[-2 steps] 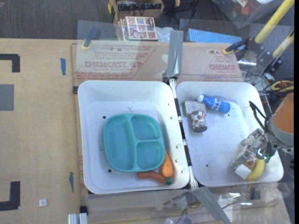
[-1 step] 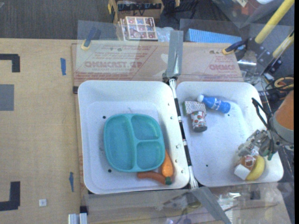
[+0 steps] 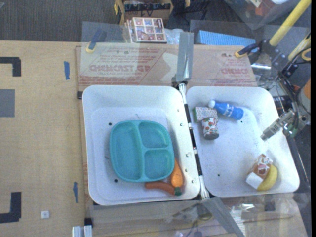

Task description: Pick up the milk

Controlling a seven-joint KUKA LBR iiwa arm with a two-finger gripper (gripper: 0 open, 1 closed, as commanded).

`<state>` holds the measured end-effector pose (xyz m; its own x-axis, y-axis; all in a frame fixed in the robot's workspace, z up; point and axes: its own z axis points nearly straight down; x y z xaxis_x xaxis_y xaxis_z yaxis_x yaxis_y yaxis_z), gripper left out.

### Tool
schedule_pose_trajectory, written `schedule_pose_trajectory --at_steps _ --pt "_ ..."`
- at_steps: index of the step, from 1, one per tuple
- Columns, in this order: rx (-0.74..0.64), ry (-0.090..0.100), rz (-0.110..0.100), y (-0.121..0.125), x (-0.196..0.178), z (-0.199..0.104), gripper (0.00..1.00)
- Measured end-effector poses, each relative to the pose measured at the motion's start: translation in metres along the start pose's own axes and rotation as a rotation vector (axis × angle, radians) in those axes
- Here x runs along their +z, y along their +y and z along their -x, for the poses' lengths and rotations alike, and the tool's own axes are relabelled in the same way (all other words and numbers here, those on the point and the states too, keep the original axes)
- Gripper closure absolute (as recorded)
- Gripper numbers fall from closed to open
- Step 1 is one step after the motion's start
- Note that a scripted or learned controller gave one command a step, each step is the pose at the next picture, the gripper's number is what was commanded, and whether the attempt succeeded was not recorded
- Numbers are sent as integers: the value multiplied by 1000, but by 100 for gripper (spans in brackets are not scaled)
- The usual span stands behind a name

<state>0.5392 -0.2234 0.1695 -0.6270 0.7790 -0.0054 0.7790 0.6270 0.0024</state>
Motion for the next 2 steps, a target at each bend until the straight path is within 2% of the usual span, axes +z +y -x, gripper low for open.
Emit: schedule_pose_trajectory --at_steps 1,2 --pt "0 0 0 0 0 0 0" --pt "-112 2 0 -15 81 -13 0"
